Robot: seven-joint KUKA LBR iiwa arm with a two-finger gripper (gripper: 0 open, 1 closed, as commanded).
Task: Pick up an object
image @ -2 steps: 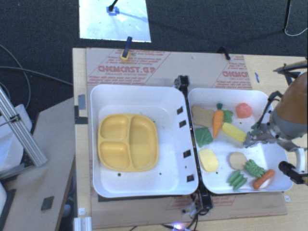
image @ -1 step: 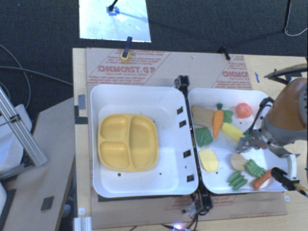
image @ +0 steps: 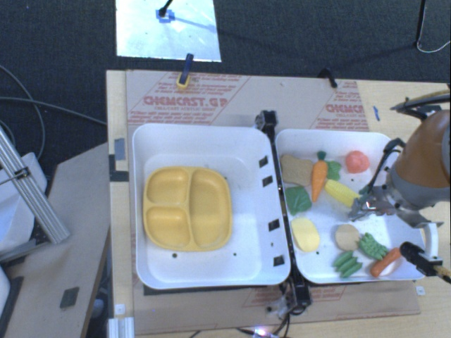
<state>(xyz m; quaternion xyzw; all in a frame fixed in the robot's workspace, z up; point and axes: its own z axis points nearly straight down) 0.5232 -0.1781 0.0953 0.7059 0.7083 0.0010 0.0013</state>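
— Green beans (image: 346, 263) and a small carrot (image: 385, 261) lie at the near edge of the right bin (image: 310, 273), don't they?
— Yes, with a ridged green piece (image: 371, 246) between them and a tan round piece (image: 346, 236) just behind.
— Where is your gripper (image: 363, 207)?
— Low over the right bin's middle, just beside the yellow corn (image: 341, 191). Whether my fingers are parted or pressed together, I cannot tell; nothing shows between them.
— What else lies around it?
— A larger carrot (image: 319, 177) with a green top, a leafy green piece (image: 298, 200), a pale yellow lump (image: 305, 234), a tan slice (image: 296, 168) and a red-pink fruit (image: 357, 161) toward the far wall.
— And the left bin (image: 211, 136)?
— It holds a yellow divided plate (image: 187, 208), well apart from me. Both bins rest on the counter (image: 232, 94).
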